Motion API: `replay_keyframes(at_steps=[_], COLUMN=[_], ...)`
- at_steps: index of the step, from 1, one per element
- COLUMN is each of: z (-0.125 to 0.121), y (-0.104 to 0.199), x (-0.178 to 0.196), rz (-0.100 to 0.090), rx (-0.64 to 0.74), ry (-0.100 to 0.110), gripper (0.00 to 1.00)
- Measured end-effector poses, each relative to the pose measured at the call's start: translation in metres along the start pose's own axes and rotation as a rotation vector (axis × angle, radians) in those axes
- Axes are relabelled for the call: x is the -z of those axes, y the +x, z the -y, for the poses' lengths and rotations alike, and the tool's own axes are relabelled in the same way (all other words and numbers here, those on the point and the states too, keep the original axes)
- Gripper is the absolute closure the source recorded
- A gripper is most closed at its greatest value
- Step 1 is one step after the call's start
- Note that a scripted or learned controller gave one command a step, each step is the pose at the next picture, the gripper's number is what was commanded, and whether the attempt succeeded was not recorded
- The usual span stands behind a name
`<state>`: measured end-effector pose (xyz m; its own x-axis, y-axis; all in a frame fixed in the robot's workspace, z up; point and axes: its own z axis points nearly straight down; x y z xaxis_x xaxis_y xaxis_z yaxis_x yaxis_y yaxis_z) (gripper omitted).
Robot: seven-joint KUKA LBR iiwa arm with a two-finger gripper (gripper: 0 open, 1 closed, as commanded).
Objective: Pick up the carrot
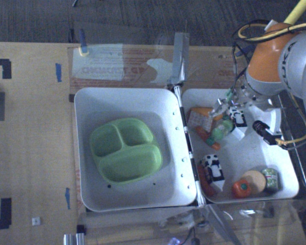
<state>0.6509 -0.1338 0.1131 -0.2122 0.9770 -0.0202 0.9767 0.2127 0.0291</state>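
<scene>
The carrot [207, 137] is a slim orange piece lying slantwise in the right bin [283, 160], near its left wall. A green item [222, 129] lies against its upper right side. My gripper [230, 109] reaches down from the right into the back of this bin. It sits just up and to the right of the carrot, over the cluster of items there. The carrot lies on the bin floor, apart from the gripper's tips.
A tan packet [199, 119] lies behind the carrot. In the bin's front part are a black-and-white carton [213, 168], a red sausage [204, 181], a tomato [240, 188], a tan round piece [254, 179] and a green can [271, 179]. The left bin [86, 111] holds a green divided plate [125, 150].
</scene>
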Motion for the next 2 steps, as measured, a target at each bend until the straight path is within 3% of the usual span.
replay_keyframes(at_steps=[1,2], z=[-0.031,-0.023], y=[0.051,0.028], x=[0.073,-0.005], rz=[-0.016,-0.016], rx=[-0.141,-0.194], ry=[0.027,0.028], gripper=[0.0,0.0])
